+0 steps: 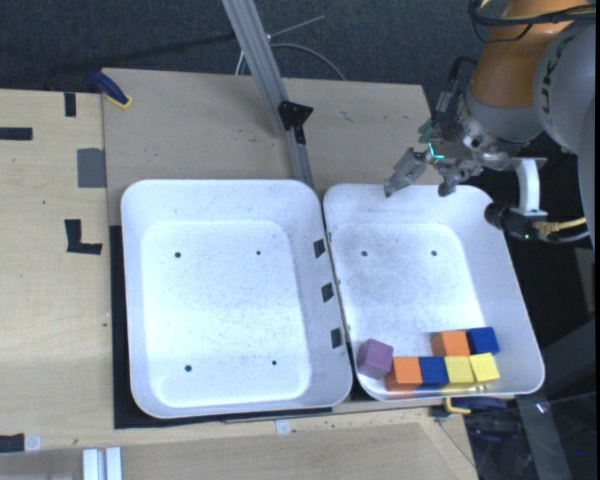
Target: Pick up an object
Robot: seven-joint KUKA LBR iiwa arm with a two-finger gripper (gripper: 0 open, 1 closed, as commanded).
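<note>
Grey gripper [421, 184] hangs with fingers spread wide, holding nothing, above the right bin's [500, 268] far rim.

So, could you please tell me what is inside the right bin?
The right bin holds small blocks clustered at its near edge: purple, orange, blue, yellow. Whether more lie underneath is hidden.

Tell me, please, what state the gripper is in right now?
Gripper: open, holding nothing, above the far rim of the right bin, away from the blocks.
</note>
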